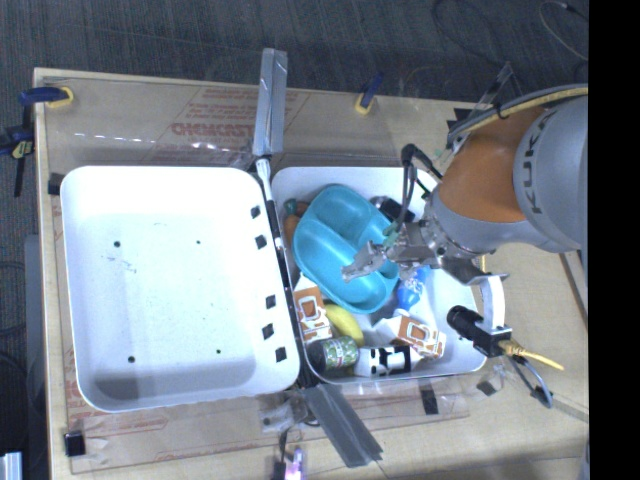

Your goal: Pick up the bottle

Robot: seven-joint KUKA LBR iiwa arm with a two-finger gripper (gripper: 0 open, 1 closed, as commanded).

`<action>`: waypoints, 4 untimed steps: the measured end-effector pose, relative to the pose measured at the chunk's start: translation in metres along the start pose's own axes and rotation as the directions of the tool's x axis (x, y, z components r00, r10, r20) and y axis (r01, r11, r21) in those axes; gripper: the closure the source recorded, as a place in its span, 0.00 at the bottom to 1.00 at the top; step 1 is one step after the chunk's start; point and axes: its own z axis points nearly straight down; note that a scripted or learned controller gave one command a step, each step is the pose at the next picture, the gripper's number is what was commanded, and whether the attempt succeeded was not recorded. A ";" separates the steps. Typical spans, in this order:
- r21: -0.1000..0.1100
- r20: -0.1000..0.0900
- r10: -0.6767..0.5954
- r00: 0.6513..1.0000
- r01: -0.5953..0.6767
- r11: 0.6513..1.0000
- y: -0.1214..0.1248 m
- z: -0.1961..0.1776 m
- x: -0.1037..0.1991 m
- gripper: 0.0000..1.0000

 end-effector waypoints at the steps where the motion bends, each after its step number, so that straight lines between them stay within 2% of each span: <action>1: -0.004 0.000 0.151 0.989 -0.151 0.989 0.008 -0.085 0.014 0.00; 2: 0.000 0.001 0.257 0.966 -0.257 0.966 -0.022 -0.009 -0.045 0.00; 3: 0.000 0.000 0.300 0.954 -0.300 0.954 0.026 0.097 -0.036 0.00; 4: -0.002 -0.001 0.244 0.970 -0.244 0.970 0.057 0.047 -0.020 0.00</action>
